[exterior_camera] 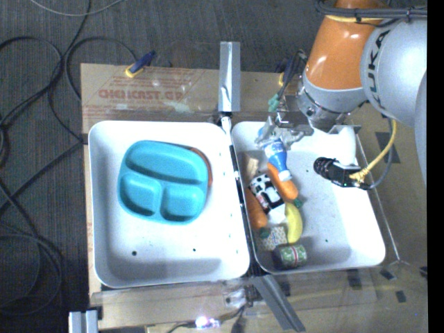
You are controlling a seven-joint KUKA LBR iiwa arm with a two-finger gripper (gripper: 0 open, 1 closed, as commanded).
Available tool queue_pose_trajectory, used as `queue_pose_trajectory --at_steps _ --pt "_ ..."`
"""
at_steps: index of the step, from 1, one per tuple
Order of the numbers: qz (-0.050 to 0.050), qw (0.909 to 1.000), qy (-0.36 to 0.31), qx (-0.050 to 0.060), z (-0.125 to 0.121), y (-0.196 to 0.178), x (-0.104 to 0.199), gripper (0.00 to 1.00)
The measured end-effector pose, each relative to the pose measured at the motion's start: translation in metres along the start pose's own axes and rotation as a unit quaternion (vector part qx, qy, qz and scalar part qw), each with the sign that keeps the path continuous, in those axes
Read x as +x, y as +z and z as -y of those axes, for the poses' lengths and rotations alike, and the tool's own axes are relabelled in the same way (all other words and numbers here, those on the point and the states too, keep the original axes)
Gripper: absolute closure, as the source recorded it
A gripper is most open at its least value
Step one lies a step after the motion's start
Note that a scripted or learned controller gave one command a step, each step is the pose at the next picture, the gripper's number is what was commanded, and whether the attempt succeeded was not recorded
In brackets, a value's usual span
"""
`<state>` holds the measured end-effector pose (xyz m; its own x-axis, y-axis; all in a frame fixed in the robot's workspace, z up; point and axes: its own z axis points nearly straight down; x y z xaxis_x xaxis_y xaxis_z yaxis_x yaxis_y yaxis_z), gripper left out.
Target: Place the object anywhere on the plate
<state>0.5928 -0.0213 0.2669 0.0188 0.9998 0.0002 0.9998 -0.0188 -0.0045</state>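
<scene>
The pincer [281,139] is seen low over the right bin [347,245], at a blue-and-white object [277,159]; its grip cannot be told. The blue plate [164,180] is seen in the left bin [104,255].

The arm [388,54] runs off the right edge — its gripper [281,132] tips blur into the toys [277,200].

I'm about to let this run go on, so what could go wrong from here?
1. The toys lie packed against the right bin's left wall, so the gripper may nudge or lift more than one.
2. The plate is in the other bin, so a weak grasp could drop its load at the rims between.
</scene>
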Motion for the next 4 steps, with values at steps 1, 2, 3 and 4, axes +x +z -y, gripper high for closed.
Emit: queue_pose_trajectory --at_steps 1,2,3,4 --pt "0.001 0.9975 -0.07 -0.002 0.024 -0.07 0.07 1.0" --pt "0.0 0.9968 -0.08 0.0 0.043 0.014 0.166 1.0" --pt "0.0 0.9968 -0.08 0.0 0.042 0.014 0.166 0.0" --pt "0.0 0.9968 -0.081 0.001 0.043 0.006 0.167 1.0"
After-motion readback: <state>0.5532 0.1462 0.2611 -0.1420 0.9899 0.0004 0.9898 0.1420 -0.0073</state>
